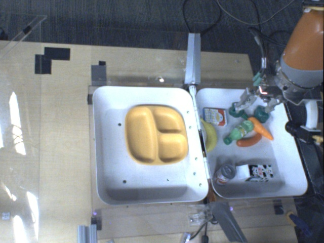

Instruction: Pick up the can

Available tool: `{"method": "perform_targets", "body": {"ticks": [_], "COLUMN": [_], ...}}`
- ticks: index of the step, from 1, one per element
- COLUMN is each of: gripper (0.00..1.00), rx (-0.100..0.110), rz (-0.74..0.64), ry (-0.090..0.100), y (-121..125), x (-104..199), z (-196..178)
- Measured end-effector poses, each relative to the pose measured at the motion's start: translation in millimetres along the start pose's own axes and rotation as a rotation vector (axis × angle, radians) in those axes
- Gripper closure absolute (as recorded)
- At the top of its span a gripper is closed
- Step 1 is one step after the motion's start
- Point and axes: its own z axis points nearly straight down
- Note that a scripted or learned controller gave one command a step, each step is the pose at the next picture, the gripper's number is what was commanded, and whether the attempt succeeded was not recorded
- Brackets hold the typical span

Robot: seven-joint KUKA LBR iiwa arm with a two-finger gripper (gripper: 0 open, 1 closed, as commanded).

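The can (226, 172) is small and grey, with its silver end facing up. It sits in the front left part of the right bin (298, 186), touching a black-and-white carton (260, 172) on its right. My gripper (250, 110) hangs over the back of the same bin, well behind the can and a little to its right. Its green-tipped fingers (237, 109) are spread open with nothing between them, just above a green bottle (239, 132) and an orange carrot (261, 127).
The right bin also holds a red sausage (248, 142), a small white and red carton (215, 117) and a yellow banana (208, 135) by the left wall. A yellow divided tray (156, 134) lies in the left bin (109, 176). A metal divider (193, 59) stands behind the bins.
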Motion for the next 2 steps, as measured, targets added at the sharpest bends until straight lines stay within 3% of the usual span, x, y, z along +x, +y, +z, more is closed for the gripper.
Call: {"method": "perform_targets", "body": {"ticks": [1,2], "gripper": [0.0,0.0], "rx": [-0.002,-0.021], "rz": [-0.022,0.014], "ry": [0.0,-0.004], "y": [2.5,47.1], "x": [60.2,0.1], "z": [86.2,168.8]}}
